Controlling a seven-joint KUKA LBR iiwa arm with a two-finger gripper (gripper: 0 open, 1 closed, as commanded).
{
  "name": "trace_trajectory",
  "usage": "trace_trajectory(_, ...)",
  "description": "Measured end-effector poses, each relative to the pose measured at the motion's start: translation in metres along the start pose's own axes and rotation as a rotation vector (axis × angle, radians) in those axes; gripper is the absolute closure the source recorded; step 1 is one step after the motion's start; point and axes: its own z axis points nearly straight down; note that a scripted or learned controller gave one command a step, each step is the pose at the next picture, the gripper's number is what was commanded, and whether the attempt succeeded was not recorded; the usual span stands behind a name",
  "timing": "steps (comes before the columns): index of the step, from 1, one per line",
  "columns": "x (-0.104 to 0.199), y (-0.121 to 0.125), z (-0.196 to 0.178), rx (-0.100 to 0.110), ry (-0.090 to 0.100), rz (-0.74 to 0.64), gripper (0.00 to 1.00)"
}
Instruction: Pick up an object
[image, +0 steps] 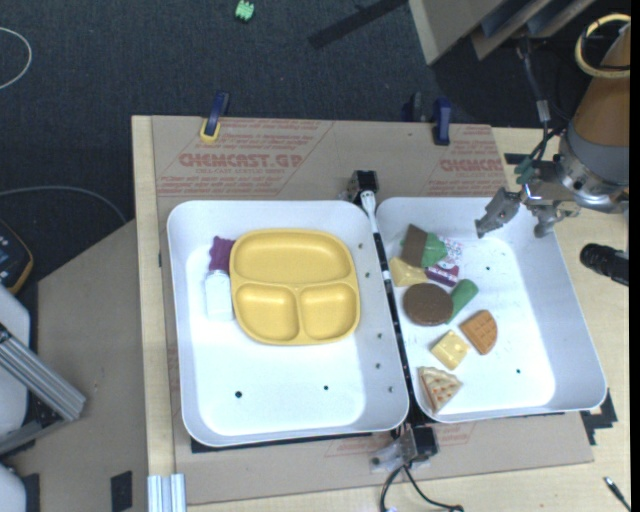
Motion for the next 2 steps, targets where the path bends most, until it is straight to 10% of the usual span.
trace_trajectory(2, 0.007, 0.001, 0.037, -0.009, -0.001, -0.003, 0.00)
